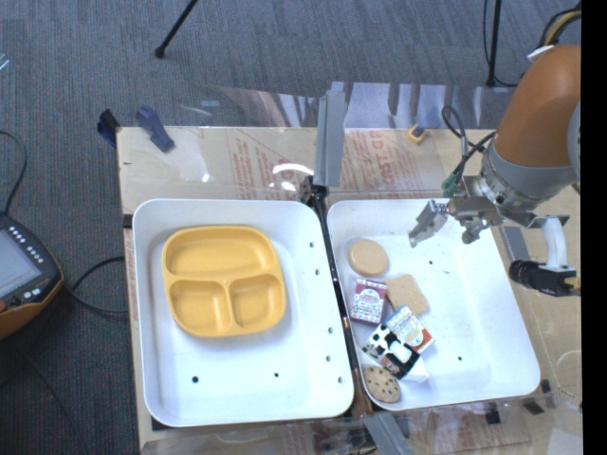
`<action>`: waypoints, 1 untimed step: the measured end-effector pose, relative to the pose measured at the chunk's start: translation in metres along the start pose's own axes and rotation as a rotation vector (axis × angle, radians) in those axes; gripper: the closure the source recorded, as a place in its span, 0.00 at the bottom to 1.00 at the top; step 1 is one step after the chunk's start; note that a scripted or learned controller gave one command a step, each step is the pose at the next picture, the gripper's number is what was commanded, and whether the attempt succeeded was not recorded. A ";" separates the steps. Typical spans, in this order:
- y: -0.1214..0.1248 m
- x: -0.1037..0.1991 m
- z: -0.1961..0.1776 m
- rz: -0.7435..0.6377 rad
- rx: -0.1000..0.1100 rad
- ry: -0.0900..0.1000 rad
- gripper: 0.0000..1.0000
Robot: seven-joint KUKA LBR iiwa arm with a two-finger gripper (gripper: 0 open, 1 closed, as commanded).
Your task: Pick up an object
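The desk [237, 154] carries two white bins side by side. The left bin [171, 387] has a yellow divided tray [225, 280] sitting in it. The right bin [484, 330] holds all the small stuff, bunched against its left wall. The arm [536, 126] reaches in from the right, and the gripper [448, 224] hangs over the upper part of that bin, fingers [423, 226] spread apart and gripping nothing.

Now the pickings. Nearest is the round tan biscuit [368, 257], lying flat just below and left of the gripper. Below that a small pink box [368, 301] sits touching a tan bread slice [409, 294], then a black-and-white packet [401, 341], and a speckled cookie [382, 384] right at the bottom edge.

My judgement: the round biscuit is the sensible choice, since it stands a little apart from the rest. Done well, the gripper centres over it, keeps wide, drops straight down so the fingers straddle it, and closes only once low. The pink box looks easier to pinch, but the bread crowds it. A sloppy descent likely nudges things against the wall.
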State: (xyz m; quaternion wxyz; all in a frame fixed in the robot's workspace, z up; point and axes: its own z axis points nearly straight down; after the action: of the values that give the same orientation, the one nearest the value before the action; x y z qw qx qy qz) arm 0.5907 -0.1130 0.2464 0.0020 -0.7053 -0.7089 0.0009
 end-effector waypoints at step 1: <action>-0.027 0.031 0.111 0.006 0.011 0.001 0.00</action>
State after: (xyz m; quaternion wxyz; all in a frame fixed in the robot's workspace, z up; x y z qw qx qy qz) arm 0.5634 -0.0824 0.1353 0.0064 -0.7073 -0.7069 0.0044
